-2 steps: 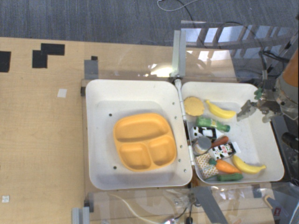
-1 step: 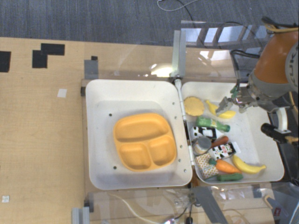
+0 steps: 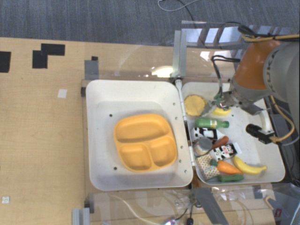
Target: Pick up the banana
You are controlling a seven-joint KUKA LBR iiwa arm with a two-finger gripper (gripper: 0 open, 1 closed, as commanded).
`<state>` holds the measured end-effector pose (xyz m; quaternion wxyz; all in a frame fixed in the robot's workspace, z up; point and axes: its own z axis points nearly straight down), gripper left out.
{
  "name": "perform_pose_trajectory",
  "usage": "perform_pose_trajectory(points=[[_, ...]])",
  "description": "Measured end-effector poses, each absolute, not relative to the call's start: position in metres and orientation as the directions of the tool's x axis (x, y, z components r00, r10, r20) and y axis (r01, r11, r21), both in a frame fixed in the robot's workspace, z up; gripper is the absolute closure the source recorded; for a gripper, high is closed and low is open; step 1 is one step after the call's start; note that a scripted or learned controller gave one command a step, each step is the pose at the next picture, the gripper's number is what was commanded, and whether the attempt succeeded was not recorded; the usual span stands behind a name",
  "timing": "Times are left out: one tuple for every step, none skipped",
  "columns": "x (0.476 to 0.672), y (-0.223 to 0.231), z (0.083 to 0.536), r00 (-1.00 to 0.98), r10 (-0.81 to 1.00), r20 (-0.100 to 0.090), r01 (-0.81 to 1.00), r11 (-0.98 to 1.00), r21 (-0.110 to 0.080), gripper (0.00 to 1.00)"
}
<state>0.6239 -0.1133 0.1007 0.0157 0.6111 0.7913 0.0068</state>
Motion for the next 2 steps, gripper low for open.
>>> perform_pose_trajectory(points=[[0.6270,-0.1138,0.1145,-0.253,0.967,-0.022,0.966,0.254,0.040,1.00],[0.6269,-0.1138,0.1144,-0.253,0.967,-0.022,0.966,0.254,0.040,0.00]])
